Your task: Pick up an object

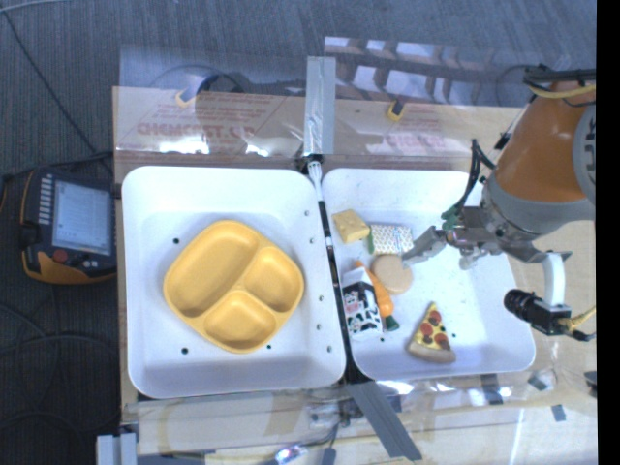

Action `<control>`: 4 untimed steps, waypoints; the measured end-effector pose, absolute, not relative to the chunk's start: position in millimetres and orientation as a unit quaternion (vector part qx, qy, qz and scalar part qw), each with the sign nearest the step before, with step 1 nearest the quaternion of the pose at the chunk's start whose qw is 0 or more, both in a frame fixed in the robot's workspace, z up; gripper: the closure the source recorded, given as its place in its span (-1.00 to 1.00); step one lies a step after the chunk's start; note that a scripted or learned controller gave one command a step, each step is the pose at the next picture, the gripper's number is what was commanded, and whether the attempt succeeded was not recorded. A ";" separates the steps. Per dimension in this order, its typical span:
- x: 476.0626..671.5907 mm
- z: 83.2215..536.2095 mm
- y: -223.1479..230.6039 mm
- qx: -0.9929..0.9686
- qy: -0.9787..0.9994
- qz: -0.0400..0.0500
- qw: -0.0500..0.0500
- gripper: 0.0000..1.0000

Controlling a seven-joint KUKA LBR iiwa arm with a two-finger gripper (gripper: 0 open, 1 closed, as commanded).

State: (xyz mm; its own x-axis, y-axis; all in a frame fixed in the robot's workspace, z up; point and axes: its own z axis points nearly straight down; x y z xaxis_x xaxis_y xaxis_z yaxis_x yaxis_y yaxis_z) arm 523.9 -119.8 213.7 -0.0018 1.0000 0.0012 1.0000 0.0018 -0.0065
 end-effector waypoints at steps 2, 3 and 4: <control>520.5 180.3 -91.7 -0.744 -0.669 0.003 0.002 -1.00; 513.8 108.0 -96.1 -0.726 -0.688 0.002 0.003 -1.00; 513.9 113.2 -95.9 -0.726 -0.688 0.004 0.006 1.00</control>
State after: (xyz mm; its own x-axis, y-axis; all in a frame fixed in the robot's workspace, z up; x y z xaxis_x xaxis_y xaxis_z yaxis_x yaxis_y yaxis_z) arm 513.9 -95.9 113.2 0.0537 0.9986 0.0025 0.9985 -0.0537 -0.0133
